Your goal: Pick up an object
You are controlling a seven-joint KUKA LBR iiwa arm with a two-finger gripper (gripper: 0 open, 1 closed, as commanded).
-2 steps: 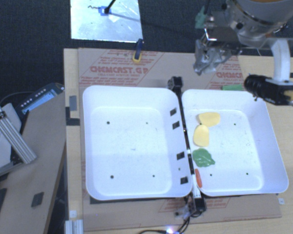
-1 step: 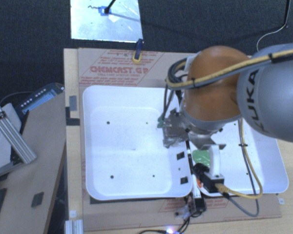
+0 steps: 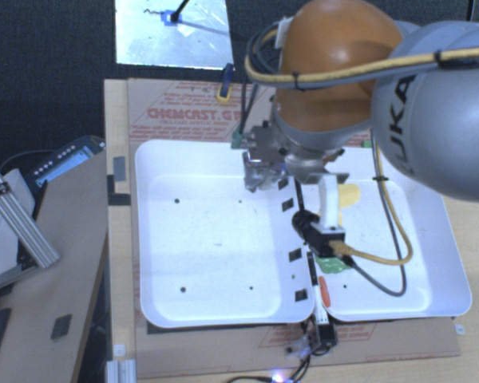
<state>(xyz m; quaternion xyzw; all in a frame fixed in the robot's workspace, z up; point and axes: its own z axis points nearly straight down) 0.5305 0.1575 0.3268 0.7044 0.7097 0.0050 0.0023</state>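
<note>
My gripper [image 3: 258,174] hangs below the orange wrist band [image 3: 335,54], over the upper right part of the left bin [image 3: 199,246], close to the divide between the bins. Its tip is a blurred metallic shape with nothing visibly in it. In the right bin [image 3: 431,262], a yellow object [image 3: 349,195] peeks out beside the arm. A green object [image 3: 333,266] lies near the inner edge, and a small orange-red object [image 3: 323,292] lies below it. The arm hides much of the right bin.
Both bins rest on a cardboard sheet [image 3: 184,114] with red print. Black and yellow cables [image 3: 383,254] loop across the right bin. A shiny plate [image 3: 172,18] lies at the back, and a metal rail [image 3: 20,222] and a blue-lit device [image 3: 64,162] stand to the left.
</note>
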